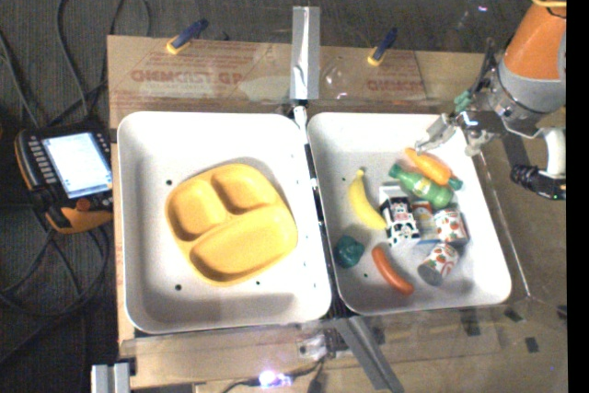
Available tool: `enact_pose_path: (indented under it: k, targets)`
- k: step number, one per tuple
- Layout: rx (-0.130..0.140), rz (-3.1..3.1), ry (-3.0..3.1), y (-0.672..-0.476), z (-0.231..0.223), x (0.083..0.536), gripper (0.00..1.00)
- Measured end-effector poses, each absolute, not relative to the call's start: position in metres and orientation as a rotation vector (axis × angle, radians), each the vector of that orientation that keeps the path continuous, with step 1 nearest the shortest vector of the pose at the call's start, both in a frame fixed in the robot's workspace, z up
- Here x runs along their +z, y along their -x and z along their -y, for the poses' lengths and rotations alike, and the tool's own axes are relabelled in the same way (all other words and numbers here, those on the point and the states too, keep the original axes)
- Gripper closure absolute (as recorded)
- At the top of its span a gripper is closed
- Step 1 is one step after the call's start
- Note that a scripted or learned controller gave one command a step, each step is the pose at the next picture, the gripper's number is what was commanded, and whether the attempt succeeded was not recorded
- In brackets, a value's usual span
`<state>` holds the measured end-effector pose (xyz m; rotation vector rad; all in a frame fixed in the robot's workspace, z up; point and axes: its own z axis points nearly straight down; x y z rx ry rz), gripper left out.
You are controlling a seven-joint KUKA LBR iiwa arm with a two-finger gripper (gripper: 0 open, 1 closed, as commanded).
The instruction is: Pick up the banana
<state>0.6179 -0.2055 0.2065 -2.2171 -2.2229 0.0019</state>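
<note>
The banana point(365, 201) is yellow and lies lengthwise in the left part of the right bin point(368, 126), close to the divider between the bins. My gripper point(451, 143) hangs over the bin's far right corner, above and to the right of the banana and well apart from it. Its two fingers stand open with nothing between them. The arm's orange band point(538, 41) is at the right edge.
Beside the banana lie an orange carrot point(429, 166), a green bottle point(423, 187), a cow-print carton point(398, 220), two printed cans point(447, 226), a red sausage point(391, 270) and a teal lump point(348, 250). The left bin point(147, 281) holds a yellow divided plate point(232, 221).
</note>
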Motion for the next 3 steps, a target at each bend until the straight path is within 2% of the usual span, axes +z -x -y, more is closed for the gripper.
enact_pose_path:
  k: [1,2,3]
  targets:
    - [0.006,2.14,2.303,-0.604,0.162,0.107,0.0]
    - [-0.005,2.011,2.424,-0.623,0.096,0.089,0.0]
    - [-0.005,2.015,2.425,-0.624,0.096,0.1,1.0]
